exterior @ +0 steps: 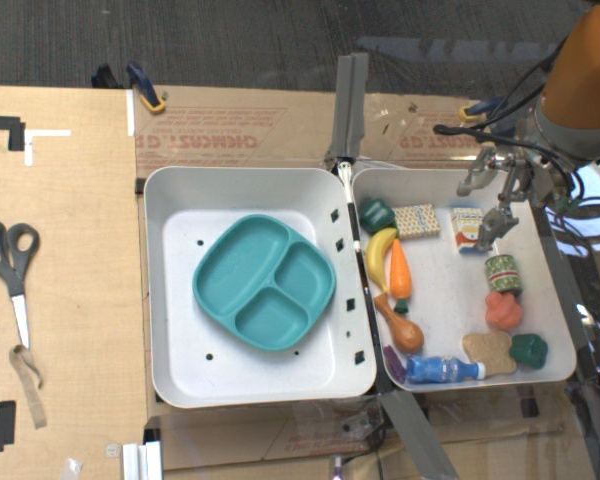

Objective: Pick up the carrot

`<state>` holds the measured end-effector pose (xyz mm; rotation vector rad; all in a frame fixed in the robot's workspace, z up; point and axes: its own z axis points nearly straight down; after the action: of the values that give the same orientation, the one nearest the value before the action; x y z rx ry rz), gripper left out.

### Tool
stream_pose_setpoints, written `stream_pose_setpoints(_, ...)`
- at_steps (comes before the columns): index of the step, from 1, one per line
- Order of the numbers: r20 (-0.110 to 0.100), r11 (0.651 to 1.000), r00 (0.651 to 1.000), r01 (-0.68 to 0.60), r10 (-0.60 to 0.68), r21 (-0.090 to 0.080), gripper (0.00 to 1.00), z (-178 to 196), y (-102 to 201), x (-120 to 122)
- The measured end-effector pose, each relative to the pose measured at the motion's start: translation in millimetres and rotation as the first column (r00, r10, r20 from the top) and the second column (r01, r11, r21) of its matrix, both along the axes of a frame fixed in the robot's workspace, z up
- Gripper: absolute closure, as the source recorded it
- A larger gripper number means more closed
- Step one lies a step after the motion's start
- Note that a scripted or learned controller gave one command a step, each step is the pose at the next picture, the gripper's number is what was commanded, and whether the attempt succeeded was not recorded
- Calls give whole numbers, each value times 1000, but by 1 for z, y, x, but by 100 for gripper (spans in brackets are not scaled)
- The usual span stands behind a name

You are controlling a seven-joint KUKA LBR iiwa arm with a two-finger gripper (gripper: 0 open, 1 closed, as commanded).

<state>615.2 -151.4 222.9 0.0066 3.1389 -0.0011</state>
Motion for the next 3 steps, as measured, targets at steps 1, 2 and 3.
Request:
stream_pose_setpoints(1, -1, 988, 988, -153, 153, 1, 0, -121, 47, -18)
stream_pose_setpoints(2, -1, 949, 949, -316, 316, 1, 0, -131, 60, -74)
stream_pose_setpoints(3, 3, 948, 948, -319, 319, -1, 100, -121, 61, -72)
